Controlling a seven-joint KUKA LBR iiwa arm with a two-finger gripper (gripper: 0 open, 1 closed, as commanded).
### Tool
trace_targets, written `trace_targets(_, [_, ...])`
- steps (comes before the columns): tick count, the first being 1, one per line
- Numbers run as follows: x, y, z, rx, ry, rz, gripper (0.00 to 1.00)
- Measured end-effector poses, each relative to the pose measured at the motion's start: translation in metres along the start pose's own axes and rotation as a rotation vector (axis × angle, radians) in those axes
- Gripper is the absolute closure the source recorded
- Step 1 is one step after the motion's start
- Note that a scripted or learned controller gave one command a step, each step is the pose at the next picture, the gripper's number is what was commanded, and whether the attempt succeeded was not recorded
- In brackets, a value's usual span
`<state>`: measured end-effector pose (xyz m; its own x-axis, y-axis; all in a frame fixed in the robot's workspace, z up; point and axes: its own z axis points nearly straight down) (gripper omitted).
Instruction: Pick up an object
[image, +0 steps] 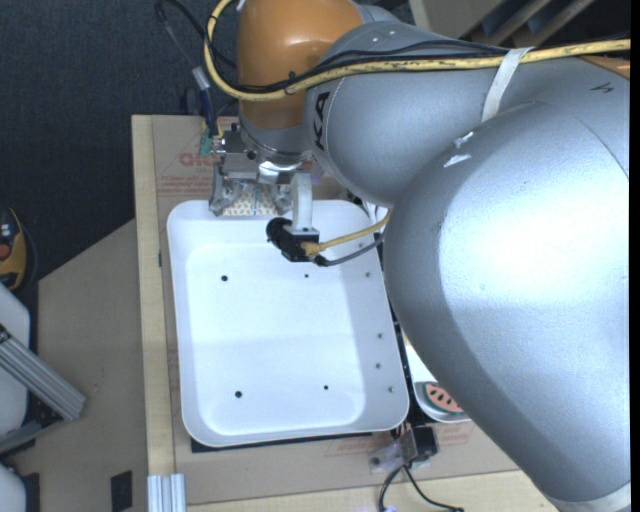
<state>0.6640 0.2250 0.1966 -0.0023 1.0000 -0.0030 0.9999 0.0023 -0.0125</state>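
My gripper (256, 200) hangs over the far rim of the left white bin (200, 330), below the arm's orange band. A small pale speckled thing (243, 206) shows right under the gripper at the bin's far edge; I cannot tell whether it is held or merely lies there. At the lower right, a round white and orange object (440, 400) peeks out from under the arm in the right bin.
The grey arm covers most of the right bin and the right half of the view. The bench's cardboard-coloured top (160, 200) borders the left bin. Cables and a small black connector (420, 442) lie by the front edge.
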Motion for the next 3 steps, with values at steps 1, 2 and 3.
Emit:
trace_targets(1, [0.001,-0.071,-0.148,-0.026,0.010,-0.002,1.00])
trace_targets(2, [-0.001,-0.097,-0.112,-0.006,0.002,0.002,1.00])
trace_targets(3, [0.000,-0.149,-0.172,-0.016,0.006,-0.001,1.00])
